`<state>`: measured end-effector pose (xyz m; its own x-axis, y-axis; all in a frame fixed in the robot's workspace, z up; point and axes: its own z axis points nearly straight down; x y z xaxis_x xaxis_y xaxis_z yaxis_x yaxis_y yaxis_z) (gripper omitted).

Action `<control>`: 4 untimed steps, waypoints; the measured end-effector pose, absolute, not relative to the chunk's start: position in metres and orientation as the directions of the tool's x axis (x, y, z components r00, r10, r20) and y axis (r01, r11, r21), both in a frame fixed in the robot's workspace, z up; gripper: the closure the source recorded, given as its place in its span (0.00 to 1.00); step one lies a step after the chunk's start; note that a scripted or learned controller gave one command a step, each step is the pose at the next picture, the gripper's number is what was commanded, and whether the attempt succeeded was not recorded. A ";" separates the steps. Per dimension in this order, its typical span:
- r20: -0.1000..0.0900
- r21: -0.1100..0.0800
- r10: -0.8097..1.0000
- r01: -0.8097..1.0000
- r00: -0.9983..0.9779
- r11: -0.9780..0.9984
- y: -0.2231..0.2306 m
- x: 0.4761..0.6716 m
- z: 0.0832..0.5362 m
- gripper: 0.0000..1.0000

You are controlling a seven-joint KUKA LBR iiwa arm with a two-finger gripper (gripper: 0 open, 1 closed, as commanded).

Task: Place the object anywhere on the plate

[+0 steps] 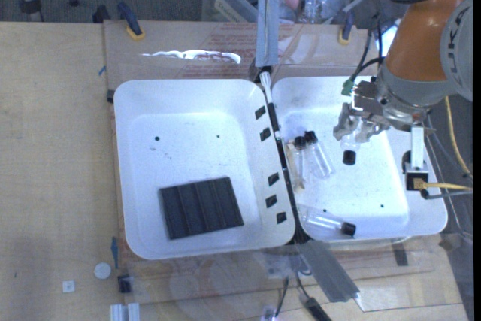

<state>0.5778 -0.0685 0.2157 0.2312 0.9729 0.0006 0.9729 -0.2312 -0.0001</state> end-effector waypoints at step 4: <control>0.000 -0.002 0.960 0.960 -0.281 0.281 0.158 0.666 0.283 1.00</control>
